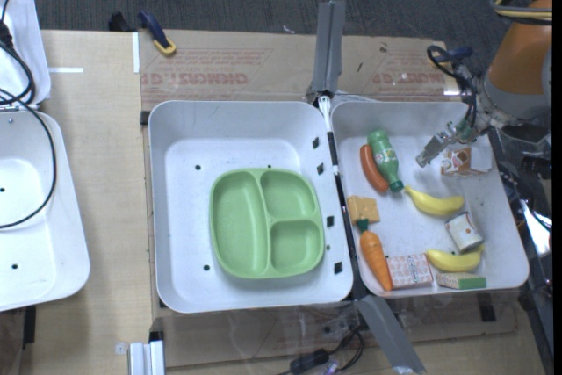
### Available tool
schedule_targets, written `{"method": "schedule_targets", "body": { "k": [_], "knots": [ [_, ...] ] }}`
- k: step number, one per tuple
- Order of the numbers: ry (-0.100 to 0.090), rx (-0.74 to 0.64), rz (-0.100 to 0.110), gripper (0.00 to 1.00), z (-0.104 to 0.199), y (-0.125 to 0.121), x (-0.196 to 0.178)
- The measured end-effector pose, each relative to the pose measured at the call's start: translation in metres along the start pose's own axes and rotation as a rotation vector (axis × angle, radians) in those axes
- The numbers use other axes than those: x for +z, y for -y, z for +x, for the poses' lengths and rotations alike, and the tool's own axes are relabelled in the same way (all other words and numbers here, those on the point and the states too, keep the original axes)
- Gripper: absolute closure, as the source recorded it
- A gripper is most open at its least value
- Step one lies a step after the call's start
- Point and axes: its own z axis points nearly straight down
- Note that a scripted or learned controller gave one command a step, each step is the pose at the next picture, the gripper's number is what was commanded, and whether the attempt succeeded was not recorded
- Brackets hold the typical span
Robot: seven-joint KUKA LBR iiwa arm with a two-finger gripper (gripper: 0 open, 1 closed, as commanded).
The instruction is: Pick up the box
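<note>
Left bin [167,189]: we count one green divided plate [267,223], three compartments, lying flat toward the middle.

Right bin [502,215]: we list a green bottle [384,158] beside a red sausage [373,169] near the upper left; below them a small tan cracker [363,209] and an orange carrot [375,260] along the left wall. Two bananas — one [433,202] mid-bin, the other [454,260] nearer the front. Between the bananas, toward the right, a small white carton [464,233], tilted. At the front, the box [409,270], pink and white, lies flat just beside the carrot's tip, with a small green-and-white packet [461,281] to its right.

The gripper [428,155] hangs at the bin's upper right, beside a white-and-brown packet [457,161] and well apart from the box. We cannot tell whether it is clenched or released — nothing visible sits in it.
</note>
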Motion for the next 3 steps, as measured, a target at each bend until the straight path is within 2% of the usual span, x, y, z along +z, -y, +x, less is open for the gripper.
{"method": "schedule_targets", "body": {
  "k": [1,2,3],
  "knots": [
    [0.002,0.066,0.004,0.00,0.058,-0.051,0.012],
    [0.025,0.179,-0.001,0.00,0.096,-0.030,0.005],
    [0.000,0.054,0.007,0.00,0.105,0.086,0.012]
  ]
}}
